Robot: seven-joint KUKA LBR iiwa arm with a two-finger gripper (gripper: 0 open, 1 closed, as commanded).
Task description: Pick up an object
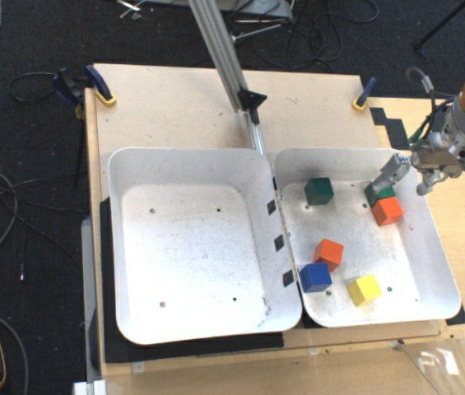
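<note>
Your gripper [409, 175] hangs over the upper right part of the right bin [438, 262], reaching in from the right, with its two fingers [390, 174] spread apart and nothing between them. You can see one finger slanting down toward a small dark green block [378, 192], whose tip lies at or just above it; whether they touch cannot be told from this angle. That green block sits touching an orange-red cube [388, 211] just below it, near the bin's right wall.

You have several other candidates in the same bin. A dark green cube [318, 191] rests alone in the upper left part, well apart from the gripper. Lower down, an orange cube [328, 253] sits just above a blue cube [315, 277], the two touching or nearly so. A yellow cube [365, 290] lies near the front, just to the right of the blue one.

Your left bin [133, 188] lies beside it, their walls meeting along the middle.
</note>
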